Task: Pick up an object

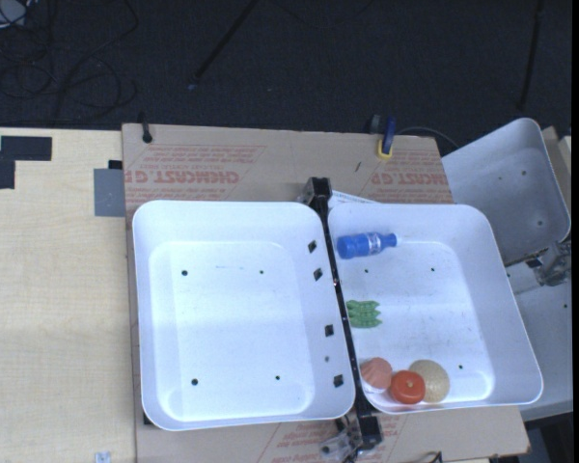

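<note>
The right bin (482,287) holds a blue bottle (365,245) lying on its side near the far left corner. A small green object (363,313) rests by the bin's left wall. At the near edge sit a pink round piece (375,372), a red round piece (407,387) and a tan round piece (431,378), close together.
The left bin (232,316) stands beside the right one, with a black divider (334,297) between them. Both rest on a cardboard sheet (232,162). A grey metal plate (511,181) stands at the far right.
</note>
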Controlling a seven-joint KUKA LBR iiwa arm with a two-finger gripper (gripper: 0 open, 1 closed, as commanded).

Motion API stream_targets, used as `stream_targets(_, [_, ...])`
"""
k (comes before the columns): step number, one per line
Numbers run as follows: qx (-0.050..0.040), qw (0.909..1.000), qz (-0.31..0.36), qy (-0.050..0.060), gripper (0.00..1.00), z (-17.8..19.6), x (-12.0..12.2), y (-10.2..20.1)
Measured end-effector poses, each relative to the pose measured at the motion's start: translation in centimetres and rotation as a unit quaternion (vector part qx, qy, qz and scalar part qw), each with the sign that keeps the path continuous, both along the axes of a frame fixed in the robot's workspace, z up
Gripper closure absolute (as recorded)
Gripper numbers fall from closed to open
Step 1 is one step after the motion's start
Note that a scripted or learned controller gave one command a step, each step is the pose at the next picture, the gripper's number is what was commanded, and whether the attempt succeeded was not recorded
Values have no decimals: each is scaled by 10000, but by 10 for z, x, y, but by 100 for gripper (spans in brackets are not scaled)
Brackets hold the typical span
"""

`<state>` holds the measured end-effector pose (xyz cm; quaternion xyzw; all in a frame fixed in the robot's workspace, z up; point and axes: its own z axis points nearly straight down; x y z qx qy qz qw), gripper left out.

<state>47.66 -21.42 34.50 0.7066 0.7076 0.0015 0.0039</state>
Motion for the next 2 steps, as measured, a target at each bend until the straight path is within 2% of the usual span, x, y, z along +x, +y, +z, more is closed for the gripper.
stream_targets(1, [11, 10000, -1, 28, 100, 32, -1, 0])
stream_targets(2, [49, 9999, -10, 115, 100, -102, -3, 2])
